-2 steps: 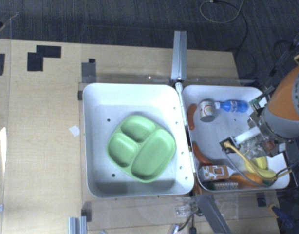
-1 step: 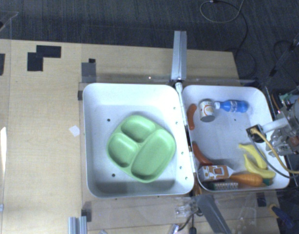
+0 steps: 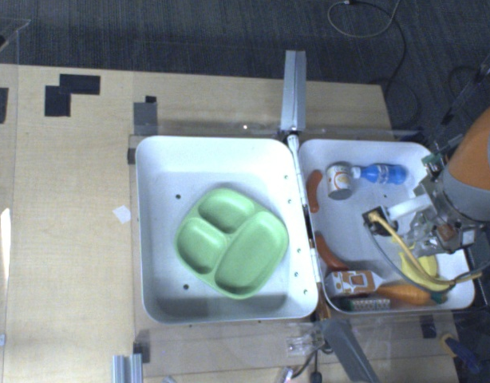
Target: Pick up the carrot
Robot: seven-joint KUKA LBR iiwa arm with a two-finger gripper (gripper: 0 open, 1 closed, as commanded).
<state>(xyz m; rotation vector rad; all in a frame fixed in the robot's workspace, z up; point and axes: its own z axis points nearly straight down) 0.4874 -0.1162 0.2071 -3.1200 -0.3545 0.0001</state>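
The carrot (image 3: 405, 294) was seen lying along the bottom wall of the right bin (image 3: 341, 152), at about five o'clock in that bin, just right of a small orange carton (image 3: 353, 281) and touching a banana (image 3: 416, 266). The gripper (image 3: 424, 234) was poised above the banana at roughly three o'clock, with a yellow cable looped beneath it. Whether anything was grasped could not be told, the wrist and cabling hiding that part of the tool. The carrot appeared untouched, so the pick was judged not yet made: approach, closure and lift all remained. A can (image 3: 338, 179), a blue bottle (image 3: 382, 173) and two sausages (image 3: 314, 191) were scattered nearby; a green divided plate (image 3: 231, 241) was left in the left bin (image 3: 157, 214).
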